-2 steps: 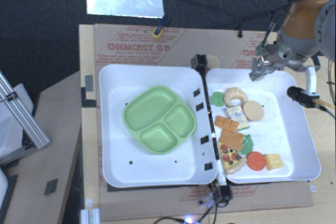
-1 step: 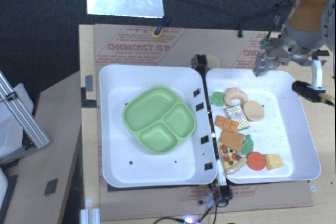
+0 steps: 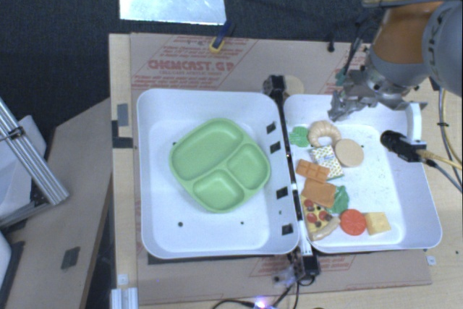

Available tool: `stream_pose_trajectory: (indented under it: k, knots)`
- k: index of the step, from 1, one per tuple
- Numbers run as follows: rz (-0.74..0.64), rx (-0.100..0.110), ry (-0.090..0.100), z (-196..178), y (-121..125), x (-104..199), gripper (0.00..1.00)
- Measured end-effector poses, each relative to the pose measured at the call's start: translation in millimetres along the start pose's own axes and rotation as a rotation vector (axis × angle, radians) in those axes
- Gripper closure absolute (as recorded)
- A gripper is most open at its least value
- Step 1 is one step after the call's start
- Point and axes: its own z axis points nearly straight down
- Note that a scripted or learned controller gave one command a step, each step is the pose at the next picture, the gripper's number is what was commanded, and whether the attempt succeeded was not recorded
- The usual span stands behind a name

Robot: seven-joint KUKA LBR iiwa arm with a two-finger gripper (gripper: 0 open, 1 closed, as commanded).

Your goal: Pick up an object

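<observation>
With end effector (image 3: 341,111) finger state indeterminate above the croissant (image 3: 323,132), grasp this light, rigid, smooth toy across its narrow middle.

Counted two white bins (image 3: 155,155): one green divided plate (image 3: 219,164) in the left, roughly nine toy food pieces (image 3: 329,184) in the right.

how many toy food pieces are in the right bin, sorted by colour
Green: 2, one, one
Tan or beige: 2, croissant, round piece
Orange: 2
Red: 1
Yellow: 1
Mixed colours: 2, pizza slice, patterned square
Total: 10
</observation>
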Motion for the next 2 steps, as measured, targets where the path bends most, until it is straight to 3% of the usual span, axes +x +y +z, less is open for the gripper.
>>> stream_pose_trajectory:
  k: [1, 2]
  knots:
    - [0.0, -0.001, 0.0, -10.4, -29.8, 49.5, 1.0]
    - [0.0, 0.001, 0.0, 1.7, -56.7, 96.8, 1.0]
